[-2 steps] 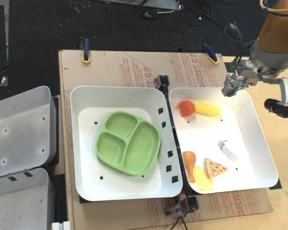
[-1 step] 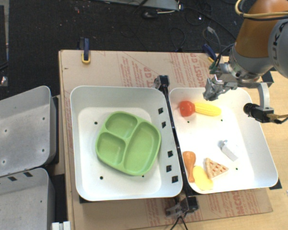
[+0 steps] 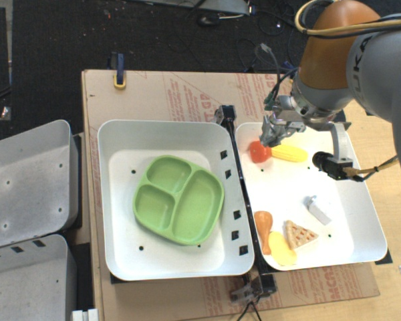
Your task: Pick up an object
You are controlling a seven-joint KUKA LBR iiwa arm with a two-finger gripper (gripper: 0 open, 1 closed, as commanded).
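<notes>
**Mia:** Look, the gripper is hanging over the right bin. What does it want?

**Sam:** I think the red tomato. The tomato sits at the far end of the right bin, close to the wall it shares with the left bin. The gripper tips are just above the tomato, a bit to its right.

**Mia:** Is the gripper holding it?

**Sam:** No. Nothing is between its tips. I cannot tell if the tips are apart or together, they are too small and dark.

**Mia:** What could go wrong?

**Sam:** The yellow corn is touching the tomato, on the tomato's right. The gripper is over the spot where they meet. It could come down on the corn and push both away.

**Mia:** And the tomato is round.

**Sam:** Yes, I guess it could roll or pop out if it gets pinched off-center. It could also get stuck against the wall next to the tomato.

**Mia:** What about the other things?

**Sam:** The orange carrot, the waffle slice and the grey block are well away from the tomato, at the near end. The green plate is in the left bin. Those are safe.
</notes>
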